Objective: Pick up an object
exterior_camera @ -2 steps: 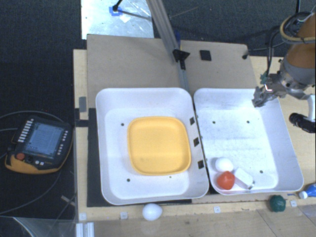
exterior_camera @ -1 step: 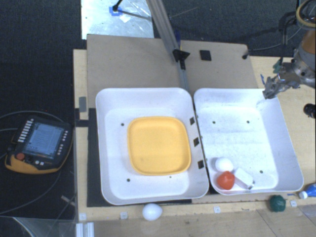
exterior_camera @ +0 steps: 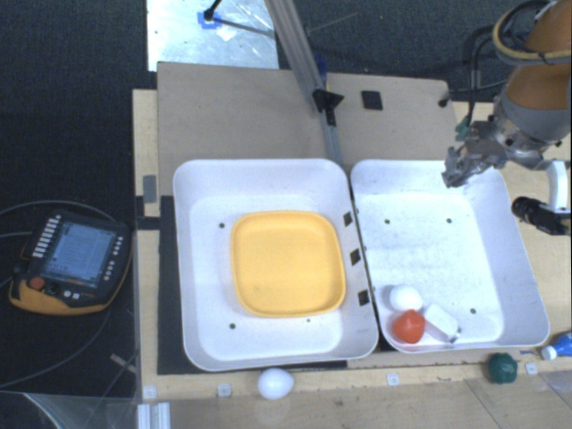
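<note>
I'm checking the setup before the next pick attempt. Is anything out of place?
Yes. A white egg-shaped object lies outside the bins on the bench's near edge, below the left bin. A dark green ball also sits outside, past the right bin's near corner.

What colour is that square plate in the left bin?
Yellow: the plate shows plainly in the camera view.

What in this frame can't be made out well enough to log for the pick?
- Gripper, camera view: small, dark and blurred over the right bin's far corner; finger state unreadable.
- White block: partly behind the red ball; shape unclear.
- Blue item: cut off by the right edge.
- Green object outside the bin: too small to identify.
</note>
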{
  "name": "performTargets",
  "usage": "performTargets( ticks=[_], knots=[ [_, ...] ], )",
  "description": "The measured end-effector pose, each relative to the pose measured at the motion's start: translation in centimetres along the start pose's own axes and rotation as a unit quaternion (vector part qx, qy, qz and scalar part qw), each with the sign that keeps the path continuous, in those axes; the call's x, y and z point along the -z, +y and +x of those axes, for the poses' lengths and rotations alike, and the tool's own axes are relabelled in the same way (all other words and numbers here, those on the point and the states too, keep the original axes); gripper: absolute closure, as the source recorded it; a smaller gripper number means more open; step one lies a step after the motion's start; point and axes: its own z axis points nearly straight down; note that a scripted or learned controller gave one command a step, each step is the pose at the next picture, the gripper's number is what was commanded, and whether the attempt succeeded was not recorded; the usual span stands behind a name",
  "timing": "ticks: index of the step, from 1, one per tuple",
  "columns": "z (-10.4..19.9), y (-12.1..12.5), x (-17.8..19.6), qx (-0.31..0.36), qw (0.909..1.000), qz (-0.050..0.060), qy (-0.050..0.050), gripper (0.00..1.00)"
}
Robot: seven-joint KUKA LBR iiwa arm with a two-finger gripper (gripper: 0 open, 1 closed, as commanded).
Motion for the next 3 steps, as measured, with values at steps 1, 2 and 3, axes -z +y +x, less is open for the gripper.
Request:
performTargets(
  ticks=[1,2,3],
  knots=[
    [5.1,-0.8,0.8,0.000,1.0000,0.000,0.000,1.00],
    [11.3,-1.5,0.6,0.000,1.0000,0.000,0.000,1.00],
    [16.9,-2.3,1.0,0.000,1.0000,0.000,0.000,1.00]
  ],
)
